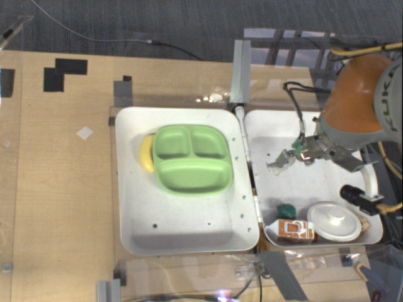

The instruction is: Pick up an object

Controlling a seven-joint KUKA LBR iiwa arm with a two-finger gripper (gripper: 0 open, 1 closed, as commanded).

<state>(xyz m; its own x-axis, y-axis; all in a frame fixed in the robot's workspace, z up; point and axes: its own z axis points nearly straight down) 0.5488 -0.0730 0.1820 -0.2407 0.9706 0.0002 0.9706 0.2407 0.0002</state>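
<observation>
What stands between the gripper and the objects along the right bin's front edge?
Nothing visible. The gripper hangs over bare floor in the right bin; the orange carton, green object and white bowl lie nearer the front.

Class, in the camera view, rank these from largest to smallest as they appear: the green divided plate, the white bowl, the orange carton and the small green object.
1. green divided plate
2. white bowl
3. orange carton
4. small green object

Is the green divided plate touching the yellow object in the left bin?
Touching. The camera view shows the green divided plate lying over the yellow object, whose edge sticks out from under the plate's left rim with no gap between them.
</observation>
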